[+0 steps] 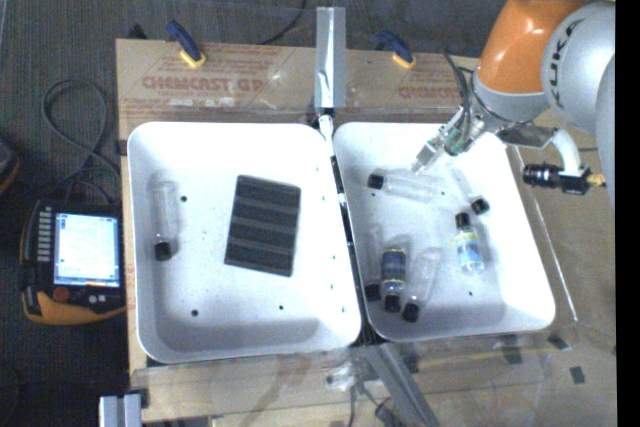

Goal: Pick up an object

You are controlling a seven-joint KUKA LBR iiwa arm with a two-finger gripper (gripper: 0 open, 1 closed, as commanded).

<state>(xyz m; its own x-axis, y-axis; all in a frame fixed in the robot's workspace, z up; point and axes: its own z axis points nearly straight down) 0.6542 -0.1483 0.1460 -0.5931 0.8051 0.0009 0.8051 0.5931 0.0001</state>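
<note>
Gripper [432, 155] upper right of frame, over right bin [520, 310]; finger opening: cannot tell. Tip just above clear vial [405, 184]. Vial lies roughly horizontal, black cap pointing left.

Even overhead light, soft shadows, slightly grainy, mild blur.

Clear vials [405, 185] in right bin [520, 310]
</note>
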